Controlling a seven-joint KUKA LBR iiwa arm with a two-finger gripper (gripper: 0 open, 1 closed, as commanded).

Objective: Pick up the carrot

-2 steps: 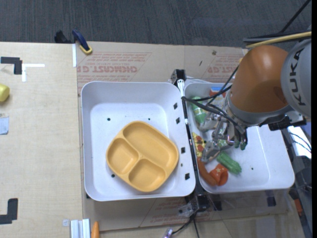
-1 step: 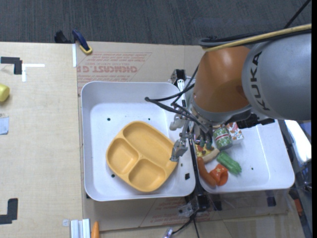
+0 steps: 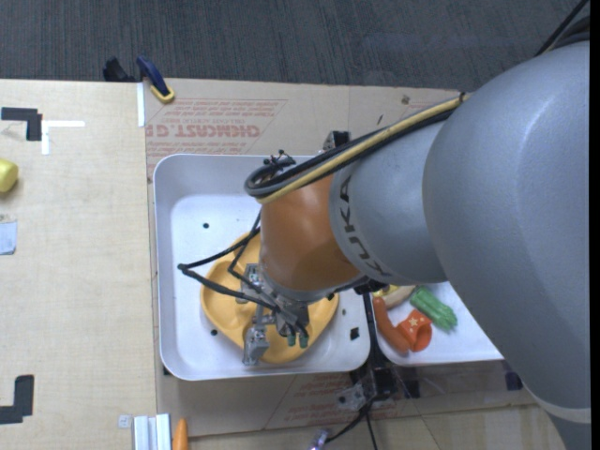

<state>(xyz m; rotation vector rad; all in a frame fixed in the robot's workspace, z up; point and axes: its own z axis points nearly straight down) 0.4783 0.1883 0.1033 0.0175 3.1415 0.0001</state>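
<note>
The carrot [image 3: 386, 331], a long orange-red piece, lies at the left side of the right bin [image 3: 472, 343], beside a short orange piece [image 3: 415, 331] and a green vegetable [image 3: 434, 308]. My gripper [image 3: 256, 343] hangs low over the left bin [image 3: 178, 251], above a flat yellow-orange object [image 3: 217, 309] on that bin's floor. It is well to the left of the carrot, across the wall between the two bins. The orange wrist band and the grey arm cover most of the right bin and the back of the left bin.
A yellow object [image 3: 6, 175] sits on the bench at the far left. A blue clamp [image 3: 155, 79] lies at the bench's back edge. Cables [image 3: 211, 259] loop from the wrist over the left bin.
</note>
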